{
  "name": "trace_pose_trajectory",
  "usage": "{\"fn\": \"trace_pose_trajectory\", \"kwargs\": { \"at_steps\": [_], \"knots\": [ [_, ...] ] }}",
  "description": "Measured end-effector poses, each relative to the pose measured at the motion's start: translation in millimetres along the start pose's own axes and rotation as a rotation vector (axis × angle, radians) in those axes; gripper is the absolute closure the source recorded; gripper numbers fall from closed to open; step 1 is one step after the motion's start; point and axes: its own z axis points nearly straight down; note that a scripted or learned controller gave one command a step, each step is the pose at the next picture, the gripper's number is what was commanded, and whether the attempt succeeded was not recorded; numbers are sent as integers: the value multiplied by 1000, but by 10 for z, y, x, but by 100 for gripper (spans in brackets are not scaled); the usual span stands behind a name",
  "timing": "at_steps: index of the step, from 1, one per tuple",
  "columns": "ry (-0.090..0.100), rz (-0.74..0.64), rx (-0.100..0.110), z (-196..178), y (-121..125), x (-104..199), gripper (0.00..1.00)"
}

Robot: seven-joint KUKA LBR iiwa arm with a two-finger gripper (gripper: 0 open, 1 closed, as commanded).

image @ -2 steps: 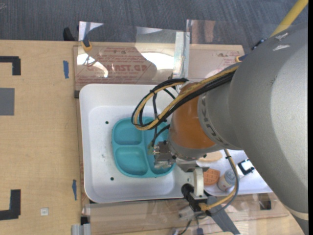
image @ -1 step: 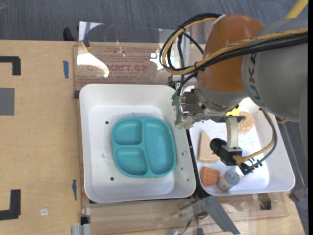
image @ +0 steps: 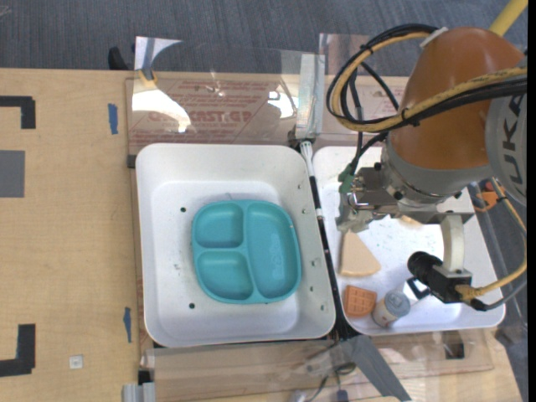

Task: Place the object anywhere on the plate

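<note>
Camera view has the gripper (image: 368, 203) low in the right bin (image: 490, 321), near its left wall, and I cannot tell its state because the orange-banded arm (image: 452, 99) covers it. Below it, towards the bin's front edge, lie a tan wedge of toy cheese (image: 360, 256), an orange waffle-like square (image: 359, 301) and a small grey bottle (image: 390, 307). Left bin (image: 159, 174) on the cardboard-topped bench (image: 59, 224) holds the teal three-compartment plate (image: 247, 251) at its centre; grey carpet (image: 209, 7) lies beyond.

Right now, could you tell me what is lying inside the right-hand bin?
In the right bin I can see a tan wedge, a small orange waffle-like square and a little grey bottle. The arm covers the bin's upper part, so anything beneath it is hidden.
</note>
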Motion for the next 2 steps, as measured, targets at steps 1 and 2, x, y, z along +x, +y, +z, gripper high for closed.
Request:
{"fn": "trace_pose_trajectory", "kwargs": {
  "at_steps": [1, 2],
  "knots": [
    [-2, -6, 11, 746, -27, 650, 100],
    [-3, 2, 12, 1407, -31, 377, 100]
  ]
}}
